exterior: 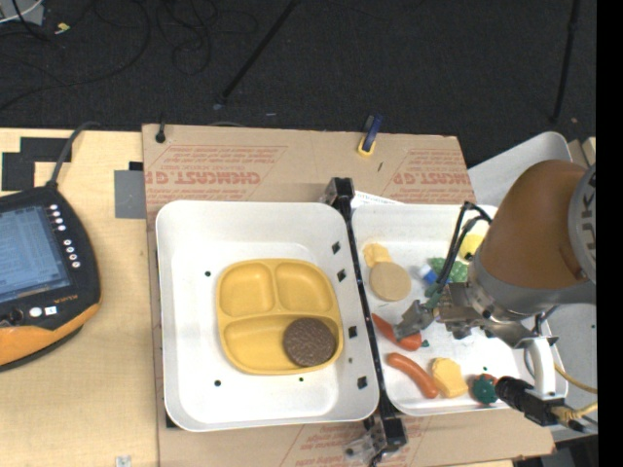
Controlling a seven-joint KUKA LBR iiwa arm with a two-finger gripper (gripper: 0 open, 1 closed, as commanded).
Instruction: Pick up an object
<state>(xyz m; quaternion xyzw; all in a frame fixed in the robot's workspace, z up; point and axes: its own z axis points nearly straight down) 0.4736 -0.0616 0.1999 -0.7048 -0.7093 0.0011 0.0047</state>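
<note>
My gripper [417,319] is low in the right bin [409,224], near its left-centre, with the grey and orange arm [535,251] reaching in from the right. Directly under and beside the gripper lies a red, chili-like piece [389,331]. A tan round cookie [390,282] sits just up-left of the gripper. Closer to the front edge are an orange sausage [412,374] and a yellow wedge [449,377]. A small yellow piece [375,254] lies near the bin's left wall. The arm partly hides green [451,265], blue [429,276] and yellow [473,244] items.
The left bin [185,261] holds a yellow divided plate [258,300] with a brown patty [310,341] in its front-right compartment. A black divider [352,290] runs between the bins. A green-tipped item [484,389] lies at the right bin's front right. A tablet pendant [39,270] rests at far left.
</note>
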